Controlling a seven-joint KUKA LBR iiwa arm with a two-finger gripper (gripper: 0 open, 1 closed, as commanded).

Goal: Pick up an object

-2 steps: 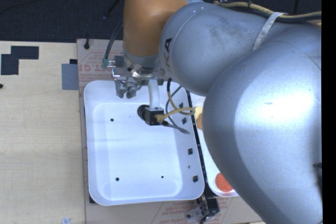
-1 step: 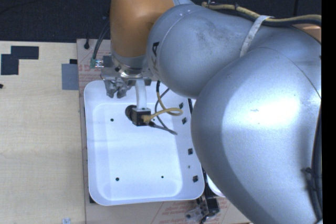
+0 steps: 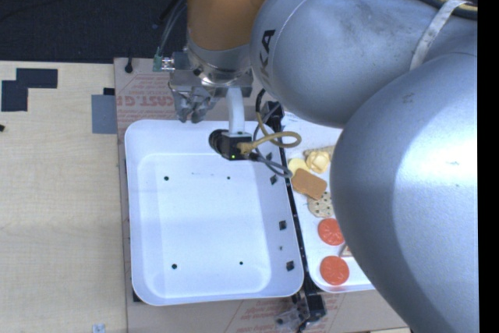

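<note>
Off to the left of the fingers (image 3: 195, 107) it's just bare desk (image 3: 54, 207) with a couple of dark patches on it, nothing to grab there. Next along is the left bin (image 3: 136, 246), sitting below the fingers and toward the camera, and all I can make out on its floor is a few tiny dark specks. The fingers themselves hang over that bin's far rim. Honestly I can't tell if they're spread or pressed together from this angle, but I see nothing between them.

All the real stuff is down and to the right of the fingers, in the right bin (image 3: 313, 253): a yellow lump (image 3: 316, 161), a tan block (image 3: 308, 184) just under it, a speckled disc (image 3: 320, 206), and then two red discs (image 3: 330, 232) (image 3: 335, 270). The big grey arm covers the rest of that bin.

So my read is that it's at the reaching stage and nothing is picked up yet. The next move would need a shift right, across the divider, lining up over one item and coming straight down. The tan block looks like the easiest grip, since the discs lie flat.
</note>
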